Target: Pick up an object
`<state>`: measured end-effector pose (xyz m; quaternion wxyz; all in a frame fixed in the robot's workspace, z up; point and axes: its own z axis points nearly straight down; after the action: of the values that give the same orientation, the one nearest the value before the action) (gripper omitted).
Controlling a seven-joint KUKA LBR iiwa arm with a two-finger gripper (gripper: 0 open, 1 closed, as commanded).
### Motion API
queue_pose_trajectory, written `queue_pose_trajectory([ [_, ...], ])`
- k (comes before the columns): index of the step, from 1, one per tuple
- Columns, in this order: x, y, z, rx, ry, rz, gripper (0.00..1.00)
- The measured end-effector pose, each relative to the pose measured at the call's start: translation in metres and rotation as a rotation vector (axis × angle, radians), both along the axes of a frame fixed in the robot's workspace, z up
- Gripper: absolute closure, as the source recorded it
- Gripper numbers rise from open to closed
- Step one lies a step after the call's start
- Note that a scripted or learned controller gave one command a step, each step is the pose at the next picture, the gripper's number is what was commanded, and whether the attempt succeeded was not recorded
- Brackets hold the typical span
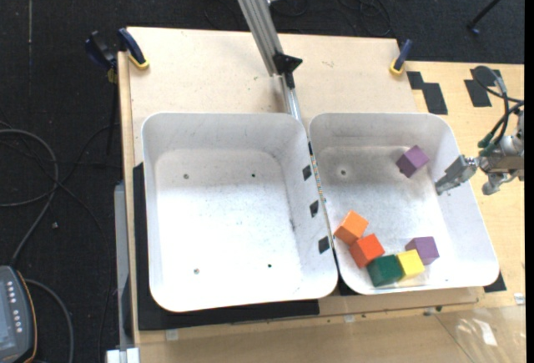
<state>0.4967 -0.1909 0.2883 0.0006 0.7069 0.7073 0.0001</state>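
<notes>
Hanging at the right rim of the right bin (467,211), the gripper (474,171) sits low and off to the side, with one grey finger reaching in over the bin's edge. Nothing shows between its fingers, so I judge it empty; whether the fingers are spread or closed I cannot tell from this slanted view.

Taking the right bin as the landmark, the nearest candidate is a purple block (412,160) in the bin's upper right part, just inward from the gripper and standing alone — well apart from everything else. Toward the bin's near edge lies a tight cluster: an orange block (351,227), a red block (366,249) touching it, a green block (385,269) and a yellow block (410,263) side by side, and a second purple block (425,249) just beside the yellow one.

For a clean pick, the lone purple block by the far wall looks the best choice — free space on all sides leaves room for both fingers. It sits turned at an angle, so the wrist would want to line up with a pair of flat faces. The cluster is the riskier option, since fingers coming down there would likely nudge neighbours. The left bin (167,186) plays no part.
</notes>
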Motion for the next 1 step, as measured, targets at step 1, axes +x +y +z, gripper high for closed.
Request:
queue_pose_trajectory([
  [1,0.0450,-0.0336,-0.1376,0.001,0.007,-0.001,0.00],
])
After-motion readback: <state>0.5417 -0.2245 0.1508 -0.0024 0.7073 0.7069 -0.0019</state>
